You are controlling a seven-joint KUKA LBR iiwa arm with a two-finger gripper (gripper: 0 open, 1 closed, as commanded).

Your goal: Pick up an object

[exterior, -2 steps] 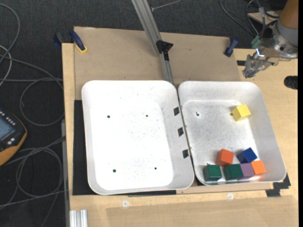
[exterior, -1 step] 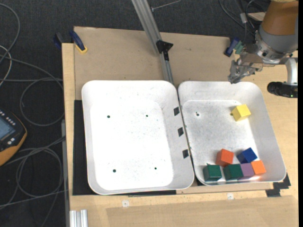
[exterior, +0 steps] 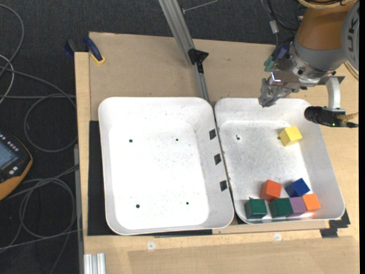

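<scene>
The pick looked not yet begun; the claw hung over the right bin's 12 o'clock rim with nothing between its tips, though whether it was released or clenched I cannot tell; the yellow cube lay apart at its 4 o'clock; six more cubes clustered at the bin's 6 o'clock edge; choosing, descending, grasping and lifting all remained.
</scene>
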